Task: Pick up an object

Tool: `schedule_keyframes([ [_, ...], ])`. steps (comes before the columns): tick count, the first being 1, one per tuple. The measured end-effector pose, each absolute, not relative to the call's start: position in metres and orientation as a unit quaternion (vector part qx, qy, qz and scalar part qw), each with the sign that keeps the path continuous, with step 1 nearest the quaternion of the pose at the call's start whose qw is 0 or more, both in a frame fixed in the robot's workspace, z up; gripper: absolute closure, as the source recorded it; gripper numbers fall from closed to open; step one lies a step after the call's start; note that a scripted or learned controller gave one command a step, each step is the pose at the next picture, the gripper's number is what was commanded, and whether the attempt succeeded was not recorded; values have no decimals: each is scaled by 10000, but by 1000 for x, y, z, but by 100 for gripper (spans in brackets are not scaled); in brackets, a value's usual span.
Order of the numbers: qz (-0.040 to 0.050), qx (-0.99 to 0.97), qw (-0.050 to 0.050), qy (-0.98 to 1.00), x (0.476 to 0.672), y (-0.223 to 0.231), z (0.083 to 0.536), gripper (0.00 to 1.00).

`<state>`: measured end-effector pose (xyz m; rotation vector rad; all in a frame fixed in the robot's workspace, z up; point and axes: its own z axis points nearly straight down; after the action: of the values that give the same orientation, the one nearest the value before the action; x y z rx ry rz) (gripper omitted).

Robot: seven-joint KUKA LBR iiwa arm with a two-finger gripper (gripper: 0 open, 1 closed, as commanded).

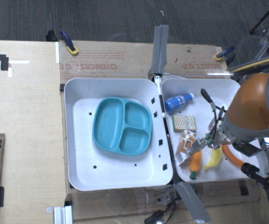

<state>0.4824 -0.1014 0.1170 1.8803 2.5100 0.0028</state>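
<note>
Closest to the lens, along the right bin's [228, 174] near edge, I see a carrot [195, 163] and a banana [213, 158] lying side by side, the carrot nearer the divider. Just behind them a small orange-and-white packet [187, 141] lies against the gripper [204, 143], which hangs low over that cluster. I cannot tell from here how the pincer stands, and I see nothing between its tips, so I judge the pick not yet made: closing on one item and lifting it clear are both left. Further back sits a patterned block [184, 122], then a blue bottle [177, 102] toward the far edge by the divider. Across in the left bin [78, 125], a teal divided plate [123, 125] rests in the middle, untouched.
</note>
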Motion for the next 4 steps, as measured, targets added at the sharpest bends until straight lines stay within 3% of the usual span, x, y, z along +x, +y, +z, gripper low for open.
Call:
schedule_keyframes([
  [1,60,5542,74,8324,484,-98,104,0],
  [2,104,5544,85,8321,487,-96,118,100],
  [3,-4,5669,3,8238,490,-41,226,100],
  [4,-7,5666,2,8240,490,-41,226,0],
])
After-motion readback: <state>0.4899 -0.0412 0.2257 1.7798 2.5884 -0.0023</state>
